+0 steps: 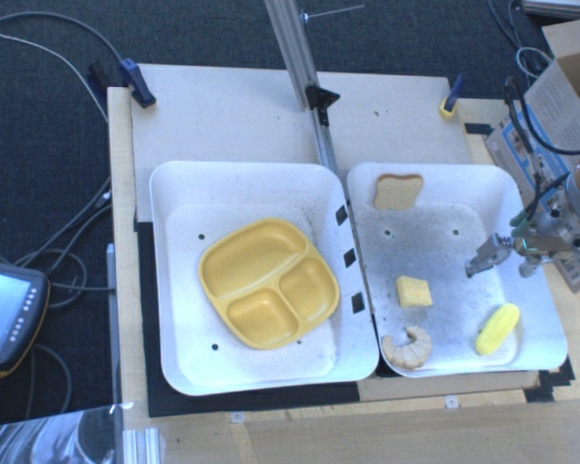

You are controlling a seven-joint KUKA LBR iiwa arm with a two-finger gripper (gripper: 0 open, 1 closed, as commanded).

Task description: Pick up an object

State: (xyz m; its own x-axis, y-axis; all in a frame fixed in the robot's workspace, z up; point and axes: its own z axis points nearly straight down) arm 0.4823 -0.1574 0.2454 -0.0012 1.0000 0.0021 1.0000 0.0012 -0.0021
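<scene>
The gripper [507,255] hangs over the right bin [464,216] near its three o'clock edge, fingers spread apart with nothing between them. Below it, toward five o'clock, lies a yellow corn cob [497,329]. A yellow cheese cube [414,291] sits mid-bin, a shrimp [408,347] at seven o'clock, a bread slice [398,191] at eleven. The left bin [179,259] holds a yellow divided plate [269,283].

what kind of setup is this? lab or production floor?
Most likely a robotics lab grasping bench, not production. Two shallow white bins sit clamped to a board, one holding a yellow divided plate, the other toy food such as a bread slice. Loose cables trail over dark carpet, and the gripper reaches in.
</scene>
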